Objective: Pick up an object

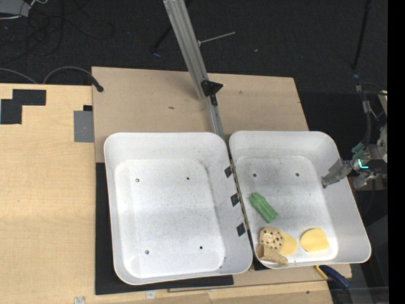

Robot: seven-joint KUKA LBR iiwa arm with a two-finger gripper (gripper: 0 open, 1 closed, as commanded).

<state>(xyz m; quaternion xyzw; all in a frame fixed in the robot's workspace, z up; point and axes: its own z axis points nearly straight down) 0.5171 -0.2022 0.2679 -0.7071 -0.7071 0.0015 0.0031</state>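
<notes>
The right bin [286, 135] holds a green oblong piece [263, 206] near its middle. In its front corner lie a tan speckled cookie-like piece [271, 239], a pale yellow piece [288, 246] touching it, and a round yellow lump [314, 240] a little to the right. My gripper [355, 168] hangs at the right edge of the view, just outside the right bin's right rim and level with the bin's middle. A grey part of it reaches over that rim. It is well apart from every object and nothing shows in it.
The left bin [126, 149] sits against the right one, with black clips [234, 199] along the shared wall. A slanted aluminium rail [190, 43] runs from the back down to the bins' junction. A blue and yellow item [331, 274] lies by the front right corner.
</notes>
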